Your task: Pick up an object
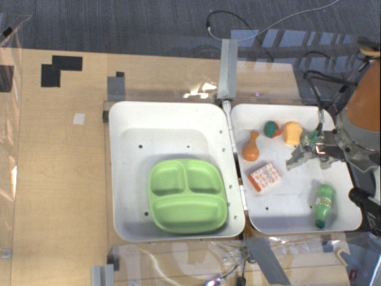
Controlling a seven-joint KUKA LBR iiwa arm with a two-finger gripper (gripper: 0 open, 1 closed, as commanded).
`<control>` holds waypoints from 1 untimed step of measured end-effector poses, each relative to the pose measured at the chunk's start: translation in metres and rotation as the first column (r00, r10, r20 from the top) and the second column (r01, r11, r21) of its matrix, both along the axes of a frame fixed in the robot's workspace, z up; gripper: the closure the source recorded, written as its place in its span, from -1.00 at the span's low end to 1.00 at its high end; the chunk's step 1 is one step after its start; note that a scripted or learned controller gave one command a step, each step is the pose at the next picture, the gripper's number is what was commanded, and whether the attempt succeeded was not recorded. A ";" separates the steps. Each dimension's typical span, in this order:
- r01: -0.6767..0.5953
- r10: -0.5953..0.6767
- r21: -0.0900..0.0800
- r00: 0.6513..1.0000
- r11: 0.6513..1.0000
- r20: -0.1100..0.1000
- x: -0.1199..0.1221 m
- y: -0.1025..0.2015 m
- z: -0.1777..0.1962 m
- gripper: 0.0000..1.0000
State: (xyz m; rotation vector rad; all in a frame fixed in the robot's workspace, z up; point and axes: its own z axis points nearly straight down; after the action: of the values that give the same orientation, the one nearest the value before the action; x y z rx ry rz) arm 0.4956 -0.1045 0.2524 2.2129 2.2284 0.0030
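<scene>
My gripper (296, 158) hangs over the right bin (357, 222), its pale metal fingers spread apart with nothing between them, just right of the flat red-and-white patterned packet (264, 176). Around it lie a smooth orange gourd-shaped toy (252, 147), a small round teal ball (271, 128), a rounded yellow piece (292, 133) and a glossy green bottle (322, 204). In the left bin (128, 118) sits a matte lime-green plastic tray (188, 195) with three moulded compartments.

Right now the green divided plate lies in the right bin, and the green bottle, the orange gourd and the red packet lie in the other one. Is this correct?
Not quite. The camera view shows the green divided plate in the left bin. The green bottle, the orange gourd and the red packet lie in the other one, the right bin.
</scene>
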 end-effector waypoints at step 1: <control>-0.028 0.028 0.000 1.000 1.000 -0.001 0.044 0.025 -0.069 -1.00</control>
State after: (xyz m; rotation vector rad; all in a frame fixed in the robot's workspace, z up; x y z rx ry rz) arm 0.5401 -0.0795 0.1838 2.1821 2.2598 0.0018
